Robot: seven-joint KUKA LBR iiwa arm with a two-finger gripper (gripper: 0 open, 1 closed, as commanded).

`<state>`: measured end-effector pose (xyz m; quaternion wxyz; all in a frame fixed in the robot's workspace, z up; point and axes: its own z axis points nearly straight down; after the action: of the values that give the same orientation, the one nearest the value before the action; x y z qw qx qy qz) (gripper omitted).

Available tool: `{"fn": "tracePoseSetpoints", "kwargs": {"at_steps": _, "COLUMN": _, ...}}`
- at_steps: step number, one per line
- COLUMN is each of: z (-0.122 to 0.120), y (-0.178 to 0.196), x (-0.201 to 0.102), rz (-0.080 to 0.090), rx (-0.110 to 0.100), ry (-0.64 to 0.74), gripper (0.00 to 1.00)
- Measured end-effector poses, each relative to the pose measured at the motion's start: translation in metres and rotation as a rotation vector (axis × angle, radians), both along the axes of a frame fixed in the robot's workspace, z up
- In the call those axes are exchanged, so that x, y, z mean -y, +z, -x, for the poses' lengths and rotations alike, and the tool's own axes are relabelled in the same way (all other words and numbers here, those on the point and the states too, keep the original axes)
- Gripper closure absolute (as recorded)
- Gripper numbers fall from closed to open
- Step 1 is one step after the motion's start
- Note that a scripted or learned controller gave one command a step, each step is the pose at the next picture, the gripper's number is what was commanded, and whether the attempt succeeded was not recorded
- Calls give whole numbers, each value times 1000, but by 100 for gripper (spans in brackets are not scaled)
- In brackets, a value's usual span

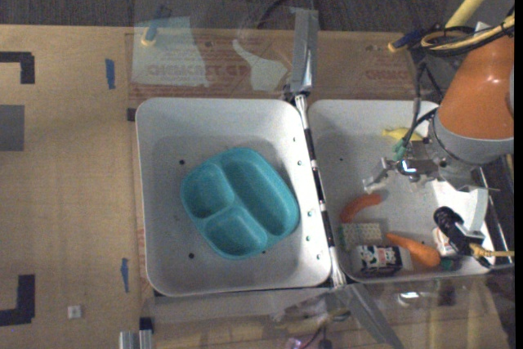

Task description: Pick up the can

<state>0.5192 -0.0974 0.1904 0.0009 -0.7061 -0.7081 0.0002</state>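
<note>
The can [378, 258], black and white with a printed label, lies on its side at the front edge of the right bin [343, 135]. My gripper [395, 172] hangs over the middle of that bin, a good way behind the can and apart from it. Nothing shows in the gripper. The grey arm with its orange band [482, 94] comes in from the right and covers the bin's right side.
An orange carrot [414, 251] lies just right of the can, with a pale textured block [362, 234] and a red-orange piece [360, 207] behind it. A yellow item [395, 132] lies at the back. The left bin [163, 143] holds a teal divided plate [239, 202].
</note>
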Motion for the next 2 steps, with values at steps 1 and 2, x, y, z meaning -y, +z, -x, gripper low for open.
{"fn": "tracePoseSetpoints", "kwargs": {"at_steps": 1, "z": -1, "y": 10, "x": 1, "rz": 0, "rx": 2, "ry": -1, "gripper": 100}}
{"fn": "tracePoseSetpoints", "kwargs": {"at_steps": 2, "z": 24, "y": 65, "x": -95, "rz": 1, "rx": 4, "ry": 262, "gripper": 100}}
